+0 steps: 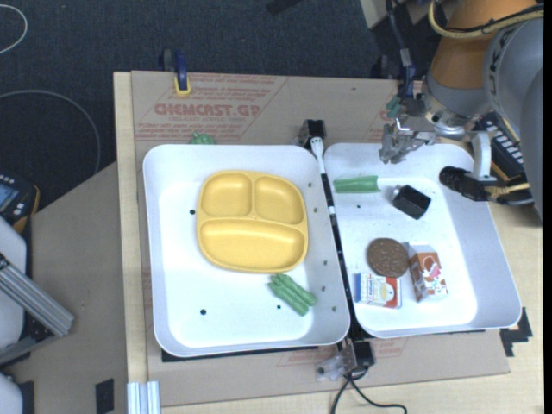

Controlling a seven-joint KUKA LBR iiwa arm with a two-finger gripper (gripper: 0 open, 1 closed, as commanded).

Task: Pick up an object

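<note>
Nearby, green cylinder [356, 184] lengthwise left-right, below fingers [395, 152].

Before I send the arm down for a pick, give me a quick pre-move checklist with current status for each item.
1. End effector over the right bin: ok, at its far edge.
2. Nothing carried by the end effector: ok, none visible.
3. Nearest targets exposed: ok, green tube and black block lie apart.
4. Brown disc, red carton and small box separated: not ok, they crowd together.
5. Finger opening: cannot tell.
</note>
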